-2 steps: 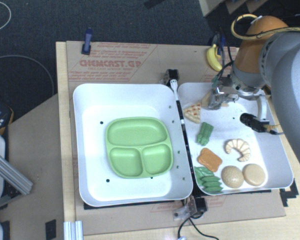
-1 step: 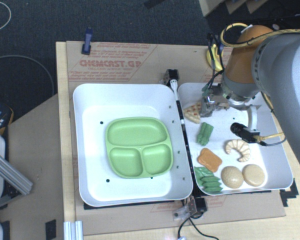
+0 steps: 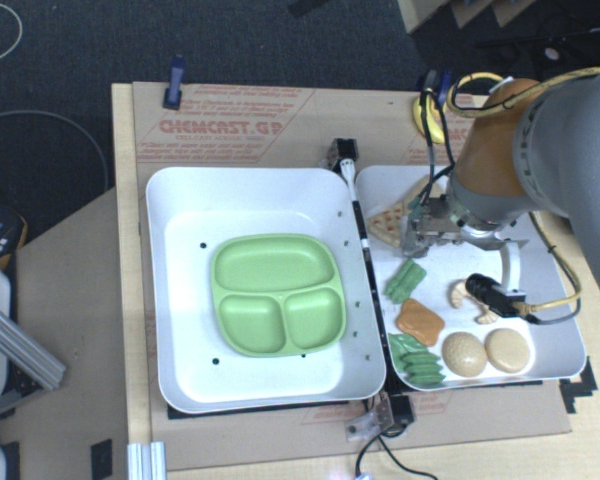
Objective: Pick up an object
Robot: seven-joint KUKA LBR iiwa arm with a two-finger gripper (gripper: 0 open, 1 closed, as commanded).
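The right bin [image 3: 560, 360] holds several toy foods: a tan waffle-like piece [image 3: 385, 224] at its upper left, a green pickle-like piece [image 3: 405, 279], an orange nugget [image 3: 420, 321], a green pea pod [image 3: 419, 361], two beige round buns [image 3: 463, 354] [image 3: 508, 349] and a small mushroom-shaped piece [image 3: 466, 291]. My gripper [image 3: 417, 236] reaches down into this bin from the right, just right of the waffle piece and above the pickle piece. The grey and orange wrist hides the bin's upper middle.
The left bin [image 3: 175, 268] carries a light green divided tray [image 3: 277, 294]. Black clips [image 3: 342, 152] [image 3: 395, 410] sit on the seam between the bins. Yellow and black cables [image 3: 440, 108] loop behind the right bin. A blue clamp [image 3: 174, 83] stands on the board's far left.
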